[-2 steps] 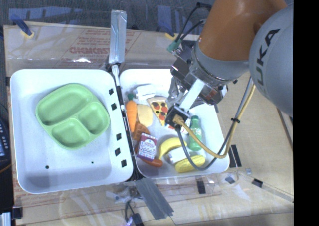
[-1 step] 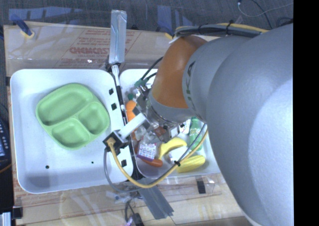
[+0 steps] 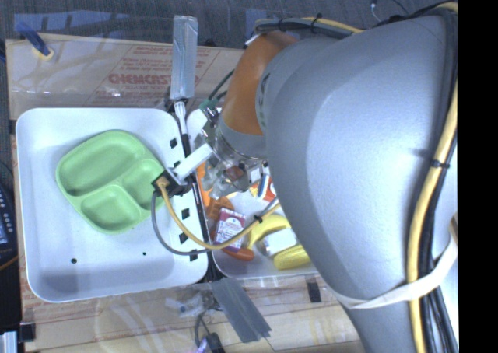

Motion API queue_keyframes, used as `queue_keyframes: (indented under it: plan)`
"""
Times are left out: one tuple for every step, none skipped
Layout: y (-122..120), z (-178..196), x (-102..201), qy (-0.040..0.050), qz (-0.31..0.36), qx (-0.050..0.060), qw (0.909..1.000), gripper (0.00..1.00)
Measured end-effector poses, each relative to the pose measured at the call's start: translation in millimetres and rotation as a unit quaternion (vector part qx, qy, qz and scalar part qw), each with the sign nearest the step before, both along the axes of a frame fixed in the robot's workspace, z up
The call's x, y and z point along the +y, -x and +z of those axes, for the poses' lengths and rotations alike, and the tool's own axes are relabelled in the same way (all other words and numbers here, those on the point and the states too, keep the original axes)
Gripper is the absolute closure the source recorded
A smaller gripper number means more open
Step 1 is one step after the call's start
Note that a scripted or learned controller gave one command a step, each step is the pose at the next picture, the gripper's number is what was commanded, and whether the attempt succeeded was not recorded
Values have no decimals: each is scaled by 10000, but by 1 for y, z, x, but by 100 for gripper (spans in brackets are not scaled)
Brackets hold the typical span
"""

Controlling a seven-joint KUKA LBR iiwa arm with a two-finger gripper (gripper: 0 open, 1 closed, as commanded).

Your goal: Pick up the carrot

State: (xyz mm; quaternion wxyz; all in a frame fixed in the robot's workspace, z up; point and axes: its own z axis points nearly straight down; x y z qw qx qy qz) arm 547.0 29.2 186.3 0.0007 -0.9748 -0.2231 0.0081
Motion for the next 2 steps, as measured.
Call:
queue_keyframes:
  plan:
    - [70, 2, 24, 4, -766, -5, 9971, 100]
    - [46, 2, 39, -4, -428, -24, 9991, 100]
